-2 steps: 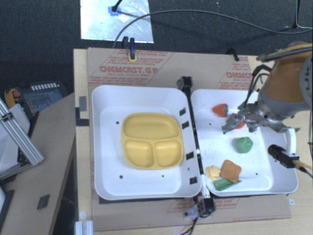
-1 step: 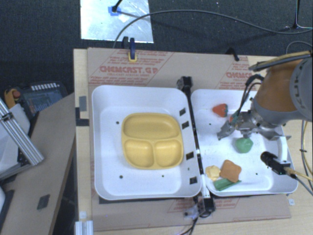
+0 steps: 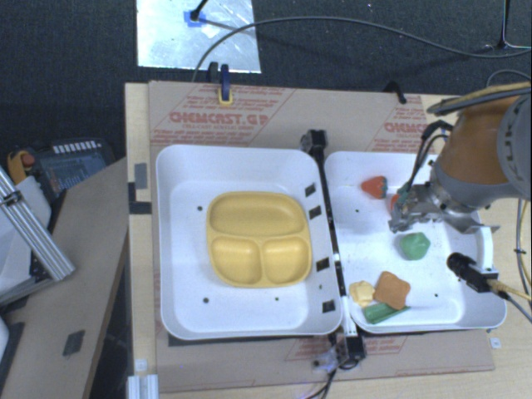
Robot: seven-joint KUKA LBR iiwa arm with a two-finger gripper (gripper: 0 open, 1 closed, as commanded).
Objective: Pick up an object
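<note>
Currently green object (image 3: 413,244) sits loose on right bin (image 3: 432,314) floor, just below gripper (image 3: 405,215); can't tell gripper state from this angle. Red piece (image 3: 375,186) up-left of it. Brown (image 3: 391,289), yellow (image 3: 362,293), green (image 3: 381,312) items clustered near front corner. Yellow divided tray (image 3: 256,237) in left bin (image 3: 187,306).

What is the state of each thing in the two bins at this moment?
Yellow divided tray: upright, flat in the left bin.
Red-orange piece: loose in the right bin, far side.
Green round piece: loose, just below the end effector, not gripped.
Brown piece: leaning on the green flat piece.
Pale yellow piece: beside the brown piece.
</note>
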